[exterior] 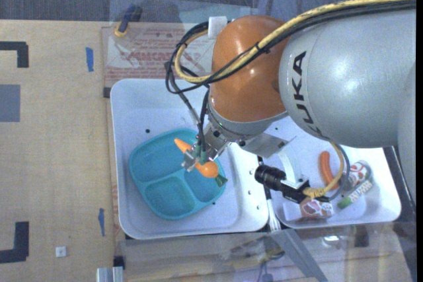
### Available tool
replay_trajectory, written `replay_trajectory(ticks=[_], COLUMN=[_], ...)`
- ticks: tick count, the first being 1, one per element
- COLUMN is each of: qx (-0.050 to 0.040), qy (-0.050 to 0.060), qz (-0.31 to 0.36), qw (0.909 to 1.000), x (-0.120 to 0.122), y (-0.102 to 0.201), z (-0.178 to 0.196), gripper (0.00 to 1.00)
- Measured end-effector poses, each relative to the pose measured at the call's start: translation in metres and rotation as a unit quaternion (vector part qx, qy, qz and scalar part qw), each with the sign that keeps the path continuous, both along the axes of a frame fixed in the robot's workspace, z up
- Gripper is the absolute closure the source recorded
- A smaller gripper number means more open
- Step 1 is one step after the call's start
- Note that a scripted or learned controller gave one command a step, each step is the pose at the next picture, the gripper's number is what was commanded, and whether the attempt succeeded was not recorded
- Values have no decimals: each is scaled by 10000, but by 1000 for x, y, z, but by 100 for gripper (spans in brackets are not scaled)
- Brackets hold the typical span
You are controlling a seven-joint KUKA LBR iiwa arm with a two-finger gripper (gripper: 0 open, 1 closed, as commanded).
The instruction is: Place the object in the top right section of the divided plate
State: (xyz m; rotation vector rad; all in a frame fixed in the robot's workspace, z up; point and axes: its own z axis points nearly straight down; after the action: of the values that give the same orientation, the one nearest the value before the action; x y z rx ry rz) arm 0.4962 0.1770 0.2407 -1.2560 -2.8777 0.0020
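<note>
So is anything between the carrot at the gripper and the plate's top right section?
Nothing visible stands in the way. The gripper is low over the right edge of the teal divided plate in the left bin, with the orange carrot at its tip. That section lies under the arm, so its floor is partly hidden.

arm (350,69): grey, reaches in from the right, bulks large across the upper right
orange band (248,69): rounded, sits just above the wrist
wrist: points down and to the left
gripper (198,158): low at the arm's tip, small; its finger state is too small to tell
</note>
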Motion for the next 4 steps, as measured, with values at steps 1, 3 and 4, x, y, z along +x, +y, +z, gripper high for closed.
replay_trajectory(ticks=[1, 3, 4], qx=[20, 28, 4], qy=[1, 4, -23], qz=[1140, 1302, 998], qw=[9935, 9915, 9950], x=[-7, 74, 45], y=[-21, -18, 31], z=[-116, -120, -19], gripper=[100, 100, 100])
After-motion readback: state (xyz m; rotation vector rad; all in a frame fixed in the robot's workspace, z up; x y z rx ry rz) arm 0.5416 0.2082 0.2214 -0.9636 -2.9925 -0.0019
